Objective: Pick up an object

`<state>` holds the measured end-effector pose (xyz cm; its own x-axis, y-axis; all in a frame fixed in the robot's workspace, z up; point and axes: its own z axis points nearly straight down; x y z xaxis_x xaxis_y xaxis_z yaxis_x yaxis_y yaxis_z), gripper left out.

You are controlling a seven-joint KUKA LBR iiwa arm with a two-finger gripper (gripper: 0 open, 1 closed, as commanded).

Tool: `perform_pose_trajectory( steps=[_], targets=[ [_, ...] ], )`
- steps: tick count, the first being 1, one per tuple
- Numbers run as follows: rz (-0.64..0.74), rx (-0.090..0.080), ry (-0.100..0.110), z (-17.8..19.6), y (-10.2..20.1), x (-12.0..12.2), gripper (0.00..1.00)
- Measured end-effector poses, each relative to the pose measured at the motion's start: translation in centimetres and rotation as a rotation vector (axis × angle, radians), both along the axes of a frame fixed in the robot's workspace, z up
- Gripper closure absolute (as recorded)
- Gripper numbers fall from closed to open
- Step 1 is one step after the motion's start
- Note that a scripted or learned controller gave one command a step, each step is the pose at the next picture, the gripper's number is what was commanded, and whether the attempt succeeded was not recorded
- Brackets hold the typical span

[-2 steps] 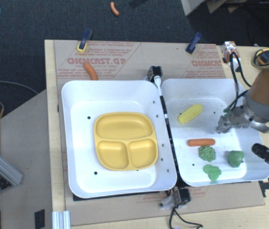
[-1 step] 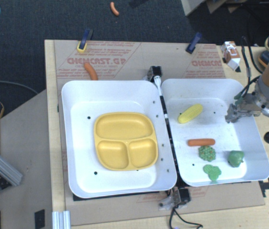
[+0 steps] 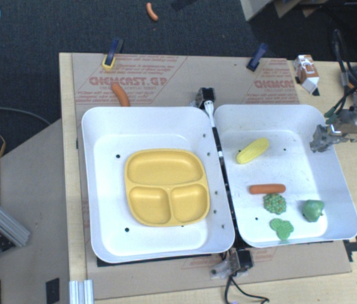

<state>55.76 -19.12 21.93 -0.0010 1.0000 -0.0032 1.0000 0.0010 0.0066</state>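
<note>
Nearest the camera in the right bin (image 3: pixel 340 189), a green leafy toy (image 3: pixel 282 228), a green pepper (image 3: pixel 313 210) and a broccoli floret (image 3: pixel 275 203) cluster together. Just beyond lies a small sausage (image 3: pixel 267 189), then a corn cob (image 3: pixel 253 151) further back. The left bin (image 3: pixel 96 170) holds a yellow divided plate (image 3: pixel 166 187). The gripper (image 3: pixel 323 139) hangs over the right bin's far right rim, touching nothing; how its fingers stand, I cannot tell. Another sausage (image 3: pixel 120 94) lies on the cardboard behind.
</note>
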Motion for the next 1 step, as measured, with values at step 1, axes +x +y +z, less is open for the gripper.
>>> perform_pose_trajectory(
  steps=[1],
  targets=[
    [0.005, 0.003, 0.002, 1.17, 4.82, 0.46, 1.0]
  ],
)
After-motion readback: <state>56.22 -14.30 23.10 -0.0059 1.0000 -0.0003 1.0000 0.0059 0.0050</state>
